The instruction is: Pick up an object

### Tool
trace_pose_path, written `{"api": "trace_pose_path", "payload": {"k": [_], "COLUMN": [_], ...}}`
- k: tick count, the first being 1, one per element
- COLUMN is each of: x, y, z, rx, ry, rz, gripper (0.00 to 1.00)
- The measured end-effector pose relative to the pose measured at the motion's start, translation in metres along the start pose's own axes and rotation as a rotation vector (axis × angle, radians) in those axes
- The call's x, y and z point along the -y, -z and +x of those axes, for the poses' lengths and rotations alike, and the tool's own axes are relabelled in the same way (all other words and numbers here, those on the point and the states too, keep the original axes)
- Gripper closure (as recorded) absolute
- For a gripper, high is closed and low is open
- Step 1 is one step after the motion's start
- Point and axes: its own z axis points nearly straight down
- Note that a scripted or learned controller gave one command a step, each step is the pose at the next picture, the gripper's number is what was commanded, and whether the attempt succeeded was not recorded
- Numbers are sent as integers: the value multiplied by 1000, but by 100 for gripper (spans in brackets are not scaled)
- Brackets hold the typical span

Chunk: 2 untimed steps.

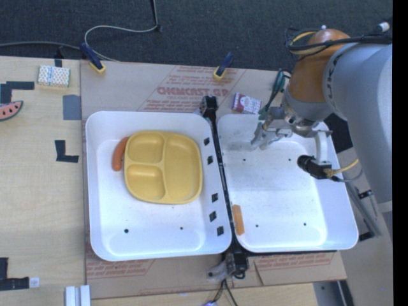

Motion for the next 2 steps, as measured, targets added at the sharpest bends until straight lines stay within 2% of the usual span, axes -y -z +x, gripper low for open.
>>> {"api": "trace_pose_path", "payload": {"k": [1,2], "x": [0,8], "y": [0,-51], "z": [0,10], "rx": [0,3], "ry": [0,-2], "rz": [0,-3], "gripper": [0,0]}}
